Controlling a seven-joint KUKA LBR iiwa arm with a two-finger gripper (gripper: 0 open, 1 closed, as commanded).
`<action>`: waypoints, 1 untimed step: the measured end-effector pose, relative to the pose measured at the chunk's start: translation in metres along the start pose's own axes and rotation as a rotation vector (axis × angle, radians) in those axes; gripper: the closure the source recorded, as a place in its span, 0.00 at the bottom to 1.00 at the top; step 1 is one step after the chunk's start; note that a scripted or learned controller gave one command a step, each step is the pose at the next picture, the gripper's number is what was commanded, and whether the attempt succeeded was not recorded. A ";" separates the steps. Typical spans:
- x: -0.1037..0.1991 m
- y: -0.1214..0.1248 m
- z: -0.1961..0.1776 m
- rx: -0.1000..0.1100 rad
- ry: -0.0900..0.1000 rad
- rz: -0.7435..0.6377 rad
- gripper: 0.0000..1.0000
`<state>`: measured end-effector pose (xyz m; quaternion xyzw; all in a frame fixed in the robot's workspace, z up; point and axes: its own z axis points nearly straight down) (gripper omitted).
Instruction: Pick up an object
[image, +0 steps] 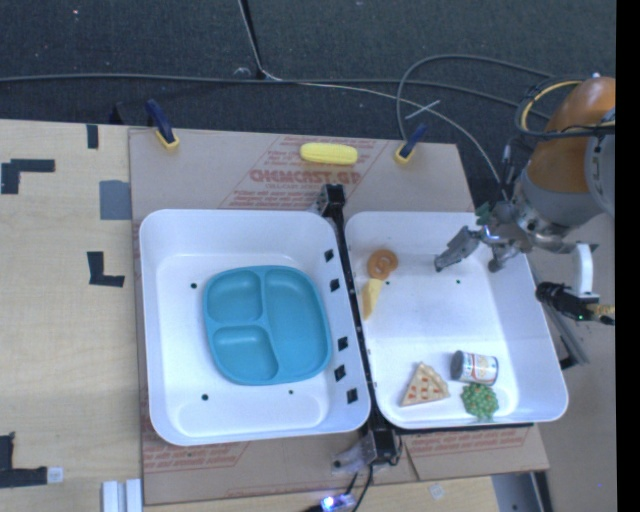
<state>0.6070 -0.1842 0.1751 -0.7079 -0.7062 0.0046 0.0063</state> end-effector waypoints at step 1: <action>0.000 0.003 -0.009 -0.014 -0.003 -0.004 0.00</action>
